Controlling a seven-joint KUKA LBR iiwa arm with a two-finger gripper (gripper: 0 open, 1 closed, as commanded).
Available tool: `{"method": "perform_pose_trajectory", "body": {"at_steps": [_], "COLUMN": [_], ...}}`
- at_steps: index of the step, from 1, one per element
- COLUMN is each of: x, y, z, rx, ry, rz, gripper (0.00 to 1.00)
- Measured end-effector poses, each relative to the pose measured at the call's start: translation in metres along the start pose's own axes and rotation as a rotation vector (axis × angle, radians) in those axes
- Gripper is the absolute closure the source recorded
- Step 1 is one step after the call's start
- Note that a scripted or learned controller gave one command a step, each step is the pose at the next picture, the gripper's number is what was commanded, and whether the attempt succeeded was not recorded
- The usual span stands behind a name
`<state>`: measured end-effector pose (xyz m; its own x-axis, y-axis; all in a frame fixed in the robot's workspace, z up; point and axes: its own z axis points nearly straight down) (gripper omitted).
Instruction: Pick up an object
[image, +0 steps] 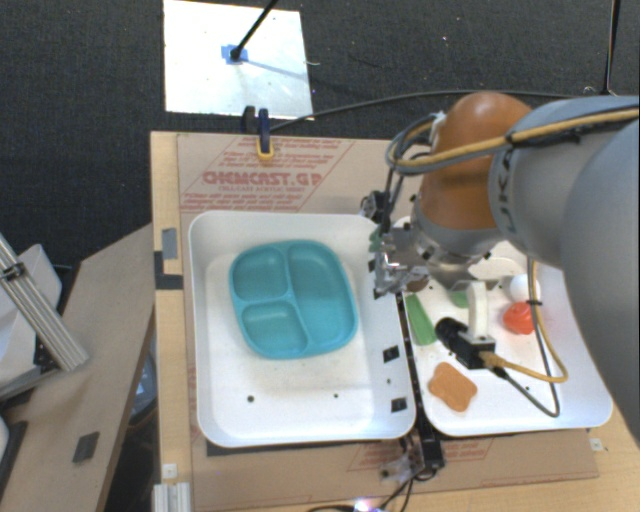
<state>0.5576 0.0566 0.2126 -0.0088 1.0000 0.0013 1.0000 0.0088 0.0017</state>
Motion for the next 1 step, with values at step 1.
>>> {"method": "perform_pose_trajectory", "body": {"at_steps": [1], "x": [0.0509], "y": [-0.0006], "z": [0.0063], "rx": [0.0], "ry": [-0.001], "rz": [0.001], "gripper": [1.0]}}
